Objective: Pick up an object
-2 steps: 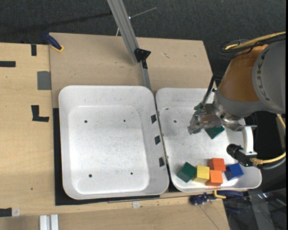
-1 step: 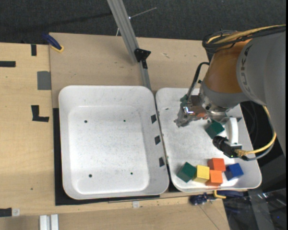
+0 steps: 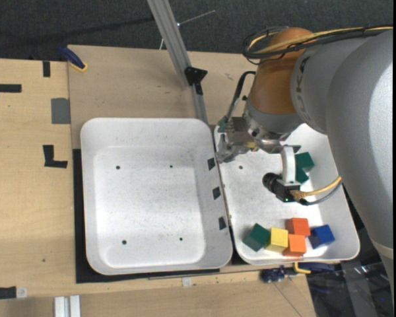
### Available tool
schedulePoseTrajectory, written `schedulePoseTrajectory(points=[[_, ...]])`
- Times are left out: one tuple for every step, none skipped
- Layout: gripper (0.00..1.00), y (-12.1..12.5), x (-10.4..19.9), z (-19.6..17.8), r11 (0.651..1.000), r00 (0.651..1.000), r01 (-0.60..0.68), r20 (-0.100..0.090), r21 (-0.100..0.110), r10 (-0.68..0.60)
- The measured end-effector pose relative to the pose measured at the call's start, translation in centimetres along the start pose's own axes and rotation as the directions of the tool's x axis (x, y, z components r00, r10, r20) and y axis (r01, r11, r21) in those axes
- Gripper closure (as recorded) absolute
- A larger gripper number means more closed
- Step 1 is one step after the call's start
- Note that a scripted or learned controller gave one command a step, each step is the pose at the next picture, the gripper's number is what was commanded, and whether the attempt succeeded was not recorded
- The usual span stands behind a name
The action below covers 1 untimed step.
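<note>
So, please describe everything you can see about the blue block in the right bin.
The blue block is a small cube of plain, matte colour, maybe wood or plastic. It lies in the right bin, near its lower right corner, at the right end of a cluster of blocks. It sits slightly turned, beside the red-orange block and the orange block, very close or touching; I cannot tell which.

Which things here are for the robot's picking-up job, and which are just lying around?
For the job:
- pincer
- right bin
- green block
- yellow block
- orange blocks
- blue block
- dark green block

Just lying about:
- left bin
- black tape marks
- metal pole
</note>
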<state>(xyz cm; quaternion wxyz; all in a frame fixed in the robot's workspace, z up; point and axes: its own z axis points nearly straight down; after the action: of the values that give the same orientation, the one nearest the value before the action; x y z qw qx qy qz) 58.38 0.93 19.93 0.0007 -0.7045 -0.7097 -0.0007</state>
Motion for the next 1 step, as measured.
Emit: schedulePoseTrajectory(points=[[1.00, 1.98, 4.06, -1.47, 1.000, 1.000, -0.001, 0.000, -0.001, 0.001]])
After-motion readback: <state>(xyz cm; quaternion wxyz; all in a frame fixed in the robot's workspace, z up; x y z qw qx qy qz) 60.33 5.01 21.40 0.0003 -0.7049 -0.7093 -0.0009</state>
